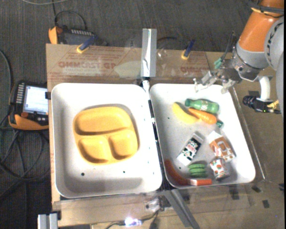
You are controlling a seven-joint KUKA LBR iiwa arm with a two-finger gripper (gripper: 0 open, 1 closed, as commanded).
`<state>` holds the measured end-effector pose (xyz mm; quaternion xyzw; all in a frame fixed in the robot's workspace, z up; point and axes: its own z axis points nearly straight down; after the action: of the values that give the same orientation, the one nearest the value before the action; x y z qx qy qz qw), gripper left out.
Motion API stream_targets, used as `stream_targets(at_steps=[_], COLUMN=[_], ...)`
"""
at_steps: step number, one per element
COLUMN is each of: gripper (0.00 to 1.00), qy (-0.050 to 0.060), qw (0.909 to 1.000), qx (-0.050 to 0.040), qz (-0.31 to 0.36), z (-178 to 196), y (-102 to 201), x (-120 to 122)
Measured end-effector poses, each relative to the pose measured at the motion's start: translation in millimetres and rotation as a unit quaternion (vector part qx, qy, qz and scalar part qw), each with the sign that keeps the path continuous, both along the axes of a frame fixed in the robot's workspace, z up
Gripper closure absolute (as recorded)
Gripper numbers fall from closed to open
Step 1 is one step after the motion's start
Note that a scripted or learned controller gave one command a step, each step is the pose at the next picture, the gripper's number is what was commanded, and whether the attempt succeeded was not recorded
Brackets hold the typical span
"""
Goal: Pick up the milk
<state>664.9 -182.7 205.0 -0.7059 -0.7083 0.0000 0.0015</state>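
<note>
The milk (pixel 190 148) is a small white carton with black markings, lying tilted on the floor of the right bin (pixel 243 128), just below the bin's middle. My gripper (pixel 213 81) hangs over the far rim of that bin, well up and to the right of the milk. It is open, with nothing between its fingers. The grey arm with its orange band (pixel 257 30) comes in from the upper right.
Around the milk lie a banana (pixel 182 113), a green bottle (pixel 201 104), a carrot (pixel 205 117), an orange-and-white carton (pixel 222 148), a small can (pixel 219 169), a green item (pixel 197 169) and a red pepper (pixel 175 173). The left bin (pixel 62 104) holds a yellow divided tray (pixel 107 133).
</note>
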Motion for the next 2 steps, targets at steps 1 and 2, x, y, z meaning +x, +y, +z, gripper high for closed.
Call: stream_targets(at_steps=[1,2], gripper=[0.00,0.00], qy=[-0.001,-0.001], qw=[0.9999,0.9922], qx=[0.0003,0.0023], qz=[0.014,0.124], z=[-112,-107], y=[-19,-36], x=[-51,-100])
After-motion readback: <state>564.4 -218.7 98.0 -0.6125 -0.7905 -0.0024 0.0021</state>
